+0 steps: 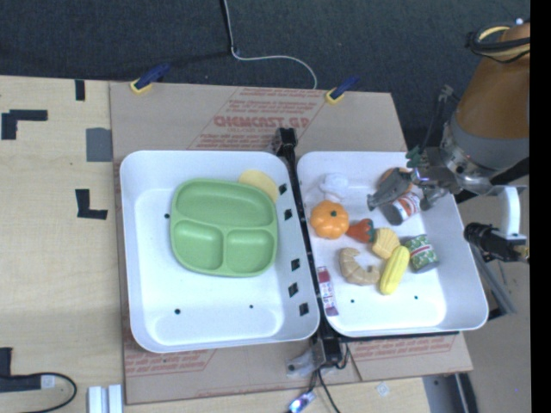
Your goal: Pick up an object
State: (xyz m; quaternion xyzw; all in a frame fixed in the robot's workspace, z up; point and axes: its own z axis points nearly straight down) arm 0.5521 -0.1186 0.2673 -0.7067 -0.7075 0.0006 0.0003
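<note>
Two shallow white plastic bins sit side by side on a sheet of brown cardboard (250,114) printed with red lettering, the left bin (142,231) in the middle of the frame and the right bin (456,304) toward the right. A light green moulded plastic tray with three compartments (225,228) lies flat in the left bin, and a pale yellow rounded piece (258,181) peeks out from behind the tray's upper right corner.

In the right bin a small orange toy pumpkin (329,219) rests near the dividing wall, with a red toy piece (361,230) just beside it on the right. Below these lie a tan, curled pastry-like toy (356,268) and a yellow toy corn cob (393,270), close together. A small green and white printed packet (419,253) sits to the right of the corn, and a white crumpled item (333,183) lies in the bin's upper left part.

At the right edge of the frame the grey arm with its orange band (495,67) reaches in, and the dark two-finger gripper (389,190) hangs over the upper right part of the right bin, above a small red and white object (408,203). Whether the fingers are parted or closed cannot be told from this angle. A thin white cable (258,57) trails across the dark floor at the top of the frame.
</note>
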